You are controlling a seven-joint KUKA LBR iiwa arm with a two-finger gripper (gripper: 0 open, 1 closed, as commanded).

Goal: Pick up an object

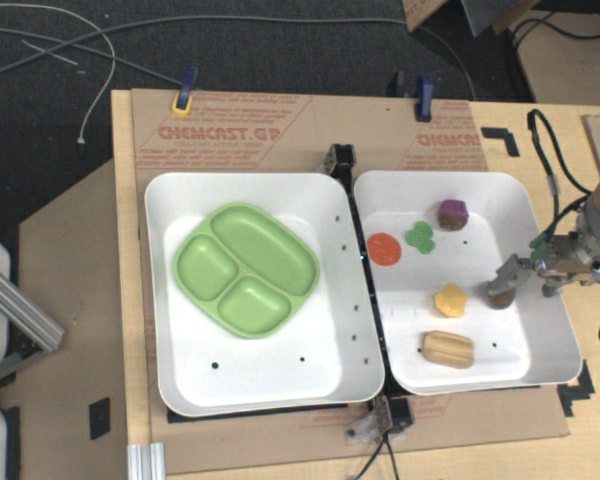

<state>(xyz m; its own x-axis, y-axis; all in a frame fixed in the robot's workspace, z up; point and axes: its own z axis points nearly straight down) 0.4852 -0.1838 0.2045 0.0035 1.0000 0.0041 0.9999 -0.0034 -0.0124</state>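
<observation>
At the far left, pale cables [50, 23] trail over the dark floor and a metal rail [15, 303] slants in from the edge. The bench [130, 268] is topped with a brown board printed in red, held at its far side by a yellow-handled clamp [186, 90] and a blue one [424, 98].

The left bin [180, 368] carries a green divided plate [246, 269] with three compartments, lying flat and turned at an angle, nearer the bin's far-left part. A black joint strip runs between the two bins.

In the right bin [510, 363], just past the dividing wall, lies an orange disc [384, 250]; close beside it to the right is a small green clover-shaped piece [420, 236], and further on toward the far side a purple lump [452, 213]. Nearer the middle sits a yellow block [451, 301], and toward the near edge a tan, loaf-shaped piece [448, 349] lies on its side.

The gripper [500, 294] hangs low over the right bin's right half, just to the right of the yellow block and apart from it. Its tip is dark and blurred; whether it is spread or closed cannot be told, and nothing is seen held in it. The arm [575, 258] comes in from the right edge, with black cables [550, 168] looping above it
</observation>
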